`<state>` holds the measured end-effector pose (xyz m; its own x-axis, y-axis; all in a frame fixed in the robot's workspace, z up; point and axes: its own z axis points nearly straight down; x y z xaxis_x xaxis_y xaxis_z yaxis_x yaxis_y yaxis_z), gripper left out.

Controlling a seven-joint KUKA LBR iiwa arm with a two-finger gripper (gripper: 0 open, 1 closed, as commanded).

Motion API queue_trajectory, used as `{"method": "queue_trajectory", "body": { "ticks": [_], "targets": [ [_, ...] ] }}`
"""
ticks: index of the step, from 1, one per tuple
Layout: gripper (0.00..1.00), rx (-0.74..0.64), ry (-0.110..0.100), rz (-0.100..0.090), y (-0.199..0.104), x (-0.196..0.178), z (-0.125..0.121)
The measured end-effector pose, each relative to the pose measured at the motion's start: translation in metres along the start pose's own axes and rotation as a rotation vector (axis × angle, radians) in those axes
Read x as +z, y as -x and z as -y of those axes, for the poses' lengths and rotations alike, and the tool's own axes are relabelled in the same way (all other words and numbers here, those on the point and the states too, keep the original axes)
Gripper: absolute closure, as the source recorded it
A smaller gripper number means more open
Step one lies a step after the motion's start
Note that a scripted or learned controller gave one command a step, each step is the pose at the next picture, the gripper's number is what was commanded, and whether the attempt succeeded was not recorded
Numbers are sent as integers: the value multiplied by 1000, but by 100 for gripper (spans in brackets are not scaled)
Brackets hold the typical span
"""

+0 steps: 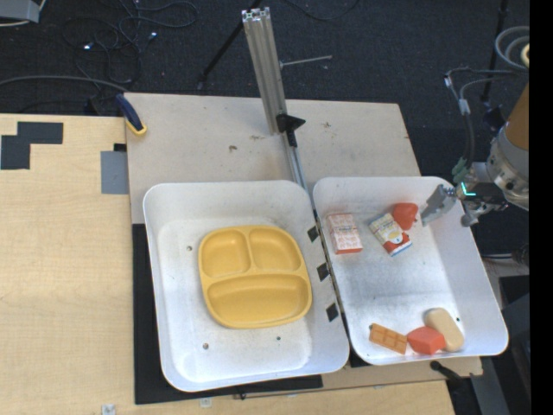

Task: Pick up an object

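Note:
My gripper (455,209) hangs over the upper right rim of the right bin (484,275), open, with nothing between its fingers. One fingertip (435,207) is just right of a red lump (404,213), which leans on a small white carton with red and blue print (389,233). Further left lies a red and white box (345,233). Along the bin's near edge lie an orange wafer (388,339), a red piece (425,341) and a tan bun-like piece (444,327), the last two touching.
The left bin (173,335) holds a yellow divided plate (255,275). A metal post (267,67) rises behind the seam between the two bins. Black clips (323,271) sit along that seam. A wooden bench top (60,275) lies to the left.

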<state>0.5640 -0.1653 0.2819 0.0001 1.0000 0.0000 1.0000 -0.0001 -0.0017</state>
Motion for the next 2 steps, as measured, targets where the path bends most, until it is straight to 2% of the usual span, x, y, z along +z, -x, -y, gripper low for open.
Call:
{"method": "queue_trajectory", "body": {
  "ticks": [1,2],
  "targets": [
    [0,0,1,0,0,0,0],
    [0,0,-8,-2,4,63,5]
  ]
}}
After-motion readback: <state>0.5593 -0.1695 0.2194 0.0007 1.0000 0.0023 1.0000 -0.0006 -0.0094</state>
